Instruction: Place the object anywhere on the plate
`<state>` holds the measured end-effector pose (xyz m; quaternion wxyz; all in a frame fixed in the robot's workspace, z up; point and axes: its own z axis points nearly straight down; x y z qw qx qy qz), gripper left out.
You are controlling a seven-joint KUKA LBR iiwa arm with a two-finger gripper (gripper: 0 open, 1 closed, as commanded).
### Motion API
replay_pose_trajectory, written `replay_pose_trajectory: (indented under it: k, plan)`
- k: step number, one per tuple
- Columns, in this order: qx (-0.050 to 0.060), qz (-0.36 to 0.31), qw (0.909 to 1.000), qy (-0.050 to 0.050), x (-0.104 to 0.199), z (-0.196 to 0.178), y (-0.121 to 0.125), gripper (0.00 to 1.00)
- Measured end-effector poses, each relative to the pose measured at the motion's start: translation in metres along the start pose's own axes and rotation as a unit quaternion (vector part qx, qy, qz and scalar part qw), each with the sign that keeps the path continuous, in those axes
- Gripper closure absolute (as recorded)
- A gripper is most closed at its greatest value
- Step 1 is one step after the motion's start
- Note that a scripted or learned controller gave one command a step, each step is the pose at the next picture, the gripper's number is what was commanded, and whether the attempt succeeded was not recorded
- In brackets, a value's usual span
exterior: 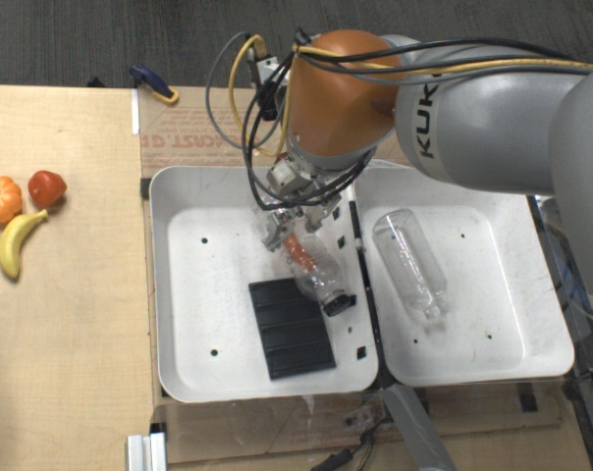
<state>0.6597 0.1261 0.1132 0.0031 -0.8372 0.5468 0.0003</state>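
A small clear bottle (pixel 311 268) with an orange label and a black cap lies at a slant in the left bin (pixel 193 292). Its cap end (pixel 338 302) reaches the upper right corner of the black ridged plate (pixel 292 330), which lies flat near the bin's front. My gripper (pixel 295 229) hangs directly over the bottle's upper end, under the orange wrist band. The wrist hides where the gripper meets the bottle, so a grasp is not clear.
A larger clear plastic bottle (pixel 411 261) lies in the right bin (pixel 512 341). The ridge between the two bins (pixel 367 292) runs just right of the small bottle. Toy fruit, including a banana (pixel 17 243), sits on the wooden bench at far left. Cables loop above the wrist.
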Motion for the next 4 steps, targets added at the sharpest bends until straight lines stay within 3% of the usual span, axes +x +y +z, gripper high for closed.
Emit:
replay_pose_trajectory:
  k: [1, 2, 3, 4]
  plan:
    - [-0.002, -0.108, 0.9942, -0.001, -0.009, -0.047, 0.031, 1.0]
    - [-0.001, -0.196, 0.9807, -0.001, -0.02, -0.046, 0.076, 1.0]
    - [-0.002, -0.295, 0.9554, -0.001, 0.019, -0.078, 0.051, 1.0]
    - [-0.004, -0.36, 0.9329, -0.003, -0.071, -0.077, 0.043, 1.0]
